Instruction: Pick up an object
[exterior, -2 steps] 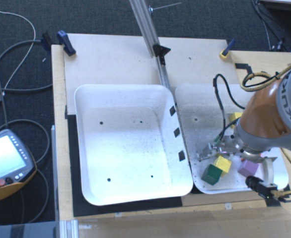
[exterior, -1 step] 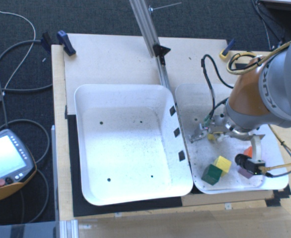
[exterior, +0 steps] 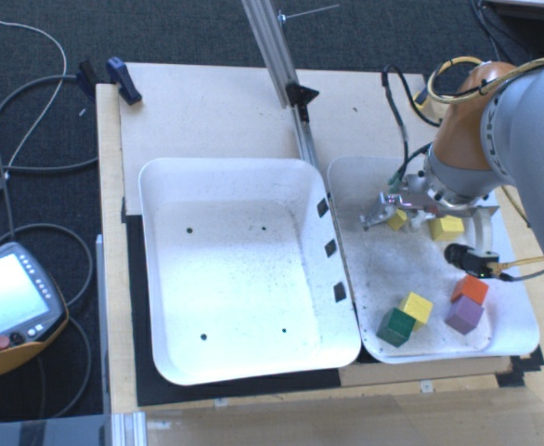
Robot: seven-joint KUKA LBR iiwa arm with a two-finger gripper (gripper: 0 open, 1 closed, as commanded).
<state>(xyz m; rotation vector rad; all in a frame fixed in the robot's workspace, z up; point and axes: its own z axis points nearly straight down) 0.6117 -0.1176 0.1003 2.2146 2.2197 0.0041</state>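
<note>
My gripper [exterior: 389, 214] hangs low over the upper part of the right bin [exterior: 523, 328], under the grey arm with its orange band [exterior: 458, 137]. A small yellow block [exterior: 399, 219] lies right against the gripper's tip; whether it is held cannot be made out. A second yellow block [exterior: 447, 228] sits just to its right, partly under the wrist. Toward the bin's front lie an orange block [exterior: 472, 289], a purple block [exterior: 464, 315], a yellow block [exterior: 418, 307] and a green block [exterior: 397, 328].
The left bin [exterior: 161, 193] stands beside the right one, with black clips along the shared wall [exterior: 332, 247]. A slanted metal rail [exterior: 272, 45] crosses the bench at the back. Cables [exterior: 397, 128] hang near the wrist.
</note>
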